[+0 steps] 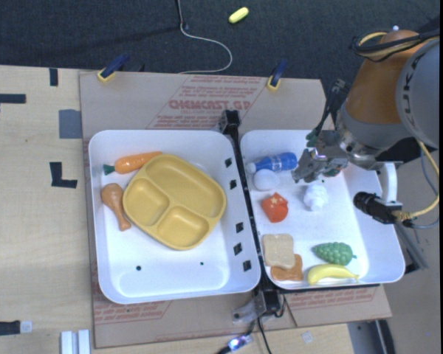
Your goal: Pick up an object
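The small white crumpled lump [315, 196] in the right white bin [369, 234] looks to be the chosen object, lying just at six o'clock from the gripper [319, 165], which hangs close over it; whether they touch cannot be told. The step in hand seems to be the approach before a grasp, and the next move would call for a short drop straight onto the lump, then a closing. Whether the gripper is open or closed cannot be told from this slant. At nine o'clock from the lump sits a red tomato-like toy [275, 207], and at ten o'clock a blue and white plastic bottle [273, 163] lies on its side. A green toy vegetable [334, 253] rests at six o'clock, well apart.
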Controlling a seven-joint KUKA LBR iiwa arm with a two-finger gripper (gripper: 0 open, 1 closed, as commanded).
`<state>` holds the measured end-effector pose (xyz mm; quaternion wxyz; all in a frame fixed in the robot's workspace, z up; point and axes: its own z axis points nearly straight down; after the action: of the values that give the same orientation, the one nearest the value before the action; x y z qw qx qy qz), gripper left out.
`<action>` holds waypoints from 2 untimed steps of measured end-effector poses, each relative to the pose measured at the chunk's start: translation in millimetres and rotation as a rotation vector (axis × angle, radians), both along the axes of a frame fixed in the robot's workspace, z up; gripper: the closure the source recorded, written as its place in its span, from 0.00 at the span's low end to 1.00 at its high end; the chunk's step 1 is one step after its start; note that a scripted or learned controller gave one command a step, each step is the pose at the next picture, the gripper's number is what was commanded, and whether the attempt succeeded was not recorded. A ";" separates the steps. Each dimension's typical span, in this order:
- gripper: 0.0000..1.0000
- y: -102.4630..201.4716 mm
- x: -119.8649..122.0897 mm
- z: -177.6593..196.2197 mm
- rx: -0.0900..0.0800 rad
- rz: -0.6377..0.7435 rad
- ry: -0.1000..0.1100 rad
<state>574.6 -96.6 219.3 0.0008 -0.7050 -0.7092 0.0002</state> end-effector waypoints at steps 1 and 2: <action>1.00 55.3 15.5 8.5 0.001 0.002 -0.001; 1.00 106.4 21.2 -4.0 0.000 0.001 0.002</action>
<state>595.8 9.7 215.4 0.0015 -0.7048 -0.7094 0.0007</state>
